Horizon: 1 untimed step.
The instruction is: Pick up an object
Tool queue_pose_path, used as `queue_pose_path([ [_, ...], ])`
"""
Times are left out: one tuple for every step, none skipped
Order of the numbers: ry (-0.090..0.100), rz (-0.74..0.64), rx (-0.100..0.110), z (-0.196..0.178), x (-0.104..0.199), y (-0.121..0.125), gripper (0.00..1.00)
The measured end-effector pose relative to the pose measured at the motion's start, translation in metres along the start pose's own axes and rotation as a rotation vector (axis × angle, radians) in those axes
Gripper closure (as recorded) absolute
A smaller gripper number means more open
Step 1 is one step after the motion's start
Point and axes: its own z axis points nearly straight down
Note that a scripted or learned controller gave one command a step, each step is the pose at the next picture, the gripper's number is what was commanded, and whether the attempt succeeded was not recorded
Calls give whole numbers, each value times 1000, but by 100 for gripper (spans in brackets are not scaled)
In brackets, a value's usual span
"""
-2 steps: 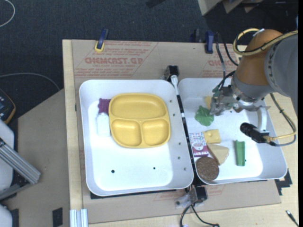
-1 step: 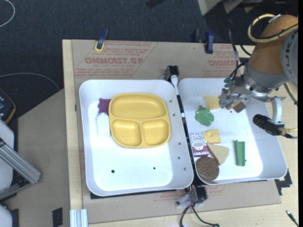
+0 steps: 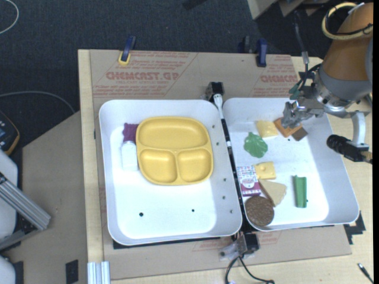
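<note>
- Starting at the near edge of the right bin (image 3: 337,176), a dark brown round cookie (image 3: 259,210) lies against the front wall, with a pale wedge of cheese (image 3: 274,190) touching it just behind.
- A green stick-shaped piece (image 3: 301,191) lies to the right of that wedge, apart from it; a small red-and-white packet (image 3: 249,179) and a yellow cheese block (image 3: 266,170) sit just behind the cookie.
- Further back, a green leafy piece (image 3: 256,145) lies near the bin's left wall, and a pale yellow block (image 3: 267,129) rests beyond it.
- At the far right of this bin, the gripper (image 3: 290,118) is lowered over a small brown block (image 3: 295,132), which lies just beside the pale yellow block.
- The left bin (image 3: 112,176) holds a yellow 3-compartment plate (image 3: 174,149), with a white bottle (image 3: 128,155) and a purple item (image 3: 130,131) at its left side.
- Judged from this, the step in hand is the descent onto a target, most likely the brown block; no object is lifted yet.
- Whether the jaws stand open or closed cannot be told, since the wrist hides them, and nothing is visibly between them.
- The next move calls for closing squarely on the brown block without nudging the neighbouring yellow block, then lifting straight up.
</note>
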Motion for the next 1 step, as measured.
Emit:
queue_pose_path([
  [1,0,1,-21,0,1,100],
])
